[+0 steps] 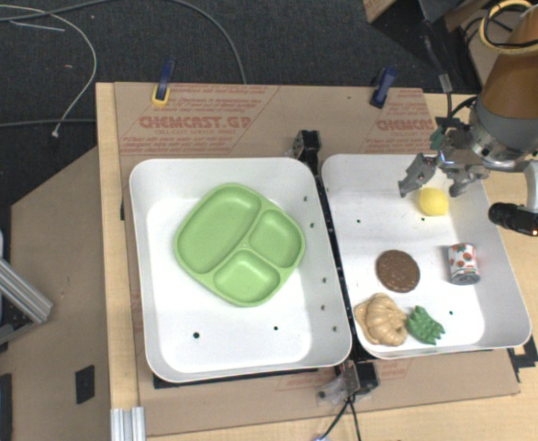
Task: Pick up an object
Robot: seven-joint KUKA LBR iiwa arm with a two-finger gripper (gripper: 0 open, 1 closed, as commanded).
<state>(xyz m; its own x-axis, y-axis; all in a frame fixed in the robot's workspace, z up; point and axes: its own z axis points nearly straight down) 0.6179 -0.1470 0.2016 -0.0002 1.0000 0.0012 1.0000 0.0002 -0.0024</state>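
With the tool (432,178) spread apart, drop it straight over the small round yellow ball (433,201) just below, then close

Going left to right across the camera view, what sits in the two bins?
green divided plate → tan pastry toy → brown round disc → green leafy toy → small printed can

Count, taken relative to the green divided plate (240,243):
- White bins: 2. One (150,246) holds the plate; the other (498,283) sits just right of it.
- Divided plates: 1, three compartments.
- Right of the plate: 1 yellow ball (433,201), 1 brown round disc (397,270), 1 small printed can (463,264), 1 tan pastry-like item (383,319), 1 green leafy piece (425,325).
- Blue clamps: 2, beyond the plate (164,81) (383,87).
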